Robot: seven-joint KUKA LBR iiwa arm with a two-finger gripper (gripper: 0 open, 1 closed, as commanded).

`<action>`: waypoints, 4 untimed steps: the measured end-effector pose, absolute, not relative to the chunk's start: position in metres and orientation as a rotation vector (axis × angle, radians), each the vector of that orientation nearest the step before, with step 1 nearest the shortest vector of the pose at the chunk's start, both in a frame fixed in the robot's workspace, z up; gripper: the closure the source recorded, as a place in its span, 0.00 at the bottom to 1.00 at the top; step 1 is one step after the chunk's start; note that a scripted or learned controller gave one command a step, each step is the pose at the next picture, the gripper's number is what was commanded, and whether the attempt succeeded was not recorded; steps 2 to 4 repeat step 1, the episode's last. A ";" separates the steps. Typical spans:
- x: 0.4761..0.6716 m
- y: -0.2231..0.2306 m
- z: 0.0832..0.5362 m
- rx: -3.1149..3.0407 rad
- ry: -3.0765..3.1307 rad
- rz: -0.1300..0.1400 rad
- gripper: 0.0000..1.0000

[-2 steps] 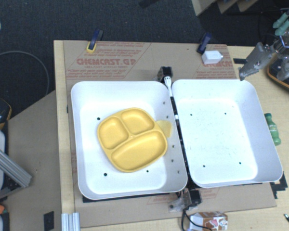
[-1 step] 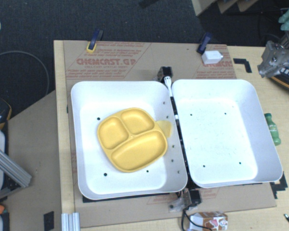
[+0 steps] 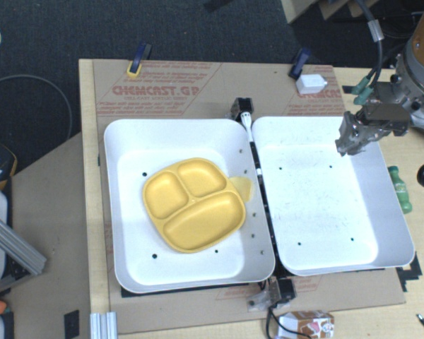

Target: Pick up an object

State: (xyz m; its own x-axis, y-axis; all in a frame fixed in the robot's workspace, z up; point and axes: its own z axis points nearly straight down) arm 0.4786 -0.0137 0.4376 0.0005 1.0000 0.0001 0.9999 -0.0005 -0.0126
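A yellow divided plate (image 3: 193,205) with three compartments lies flat in the left white bin (image 3: 127,147). A small pale yellow piece (image 3: 242,187) sticks out from under its right edge. My gripper (image 3: 350,144) hangs over the far right corner of the right bin (image 3: 318,210), well away from the plate. Nothing shows between its dark fingers.
A black clamp (image 3: 243,109) sits at the far end of the seam between the bins. A white block (image 3: 311,84) and blue clips rest on the cardboard behind. A green object (image 3: 400,188) lies right of the right bin. Cables and a small device (image 3: 304,323) sit at the front edge.
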 end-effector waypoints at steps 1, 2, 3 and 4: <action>0.479 0.033 0.372 -2.211 -2.222 0.010 1.00; 0.479 0.033 0.372 -2.211 -2.222 0.010 1.00; 0.479 0.033 0.372 -2.211 -2.222 0.010 1.00; 0.479 0.033 0.372 -2.211 -2.222 0.010 1.00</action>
